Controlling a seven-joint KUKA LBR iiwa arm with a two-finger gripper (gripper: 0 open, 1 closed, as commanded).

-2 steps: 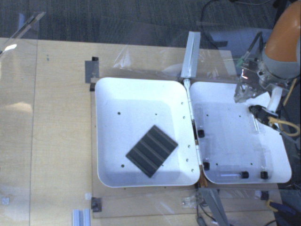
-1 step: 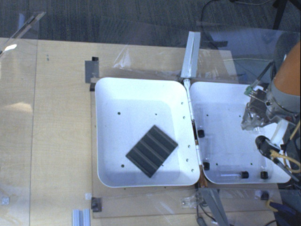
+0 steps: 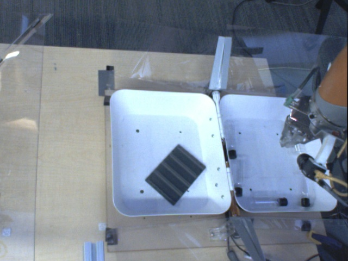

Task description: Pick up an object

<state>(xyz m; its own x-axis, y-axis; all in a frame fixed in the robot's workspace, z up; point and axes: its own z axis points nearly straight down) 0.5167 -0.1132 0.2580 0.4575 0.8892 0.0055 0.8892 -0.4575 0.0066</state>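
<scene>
In the left bin, a shallow white tray with rounded corners and a smooth, slightly glossy floor, lies a dark grey ribbed slab. It is a flat rectangle with parallel ridges running along its length, turned diagonally, resting in the lower middle of the tray, apart from every wall. A pale wooden bench surrounds the bins, and a dull metal bar stands above the seam where they meet. The right bin is of the same white plastic, with small black fittings near its lower rim. Over its right side hangs the gripper, a metallic, angular piece under the grey arm's orange band; whether it is open or closed cannot be told. Nothing shows in its grasp.
</scene>
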